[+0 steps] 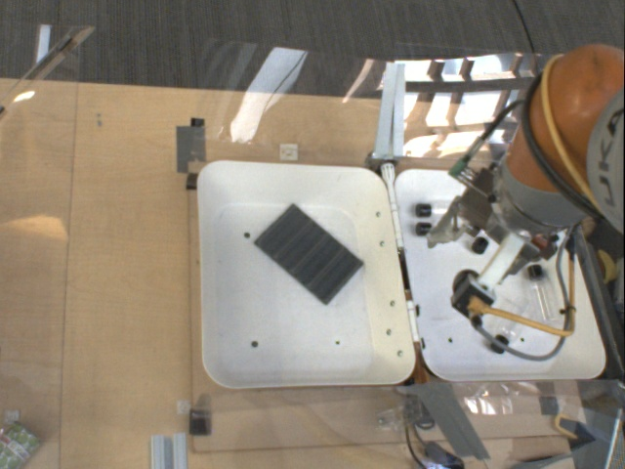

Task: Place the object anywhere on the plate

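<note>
Wooden desk (98, 262), two white bins. A dark ribbed plate (309, 253) lies diagonally in the left bin (225, 350), well left of my jaws over the right bin (444, 355). Jaws' state: cannot tell.

**Camera arrangement: one fixed overhead view.**
The table (98, 262) is viewed from above at a slant, and a strip of dark floor (244, 8) is included along the top of the frame. The left bin (293, 350) and the right bin (444, 355) are framed side by side at medium range near the centre. The arm (576, 96) is seen entering from the right, nearer the lens, and part of the right bin is covered by it.
</note>
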Controlling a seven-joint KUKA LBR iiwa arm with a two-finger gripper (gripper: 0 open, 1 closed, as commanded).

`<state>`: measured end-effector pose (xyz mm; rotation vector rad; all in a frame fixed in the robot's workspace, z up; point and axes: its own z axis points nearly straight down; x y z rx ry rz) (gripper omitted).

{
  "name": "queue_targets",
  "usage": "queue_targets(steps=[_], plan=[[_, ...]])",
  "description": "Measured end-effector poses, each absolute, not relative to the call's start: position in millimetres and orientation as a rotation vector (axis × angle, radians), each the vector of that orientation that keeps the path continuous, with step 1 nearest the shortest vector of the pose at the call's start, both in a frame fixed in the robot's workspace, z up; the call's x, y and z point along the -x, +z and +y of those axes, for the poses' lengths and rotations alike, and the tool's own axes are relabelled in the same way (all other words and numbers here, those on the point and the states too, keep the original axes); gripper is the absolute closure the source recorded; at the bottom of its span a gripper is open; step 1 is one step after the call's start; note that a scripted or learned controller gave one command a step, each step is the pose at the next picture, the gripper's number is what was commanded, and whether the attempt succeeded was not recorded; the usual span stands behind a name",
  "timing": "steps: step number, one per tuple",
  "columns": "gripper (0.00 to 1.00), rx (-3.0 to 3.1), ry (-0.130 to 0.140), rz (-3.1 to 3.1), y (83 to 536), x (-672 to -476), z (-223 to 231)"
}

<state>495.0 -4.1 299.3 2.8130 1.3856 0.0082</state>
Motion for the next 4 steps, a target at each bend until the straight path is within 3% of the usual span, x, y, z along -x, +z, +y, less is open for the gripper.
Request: queue_targets(steps=[1, 2, 3, 4], plan=[[1.00, -2.806, 0.010, 1.397, 309.4, -496.7, -2.9], [0.00, -2.806, 0.010, 1.398, 309.3, -496.7, -2.8], [1.00, -2.799, 0.011, 1.409, 319.5, -498.4, -1.6], [0.00, -2.798, 0.011, 1.410, 319.4, -498.4, -1.5]])
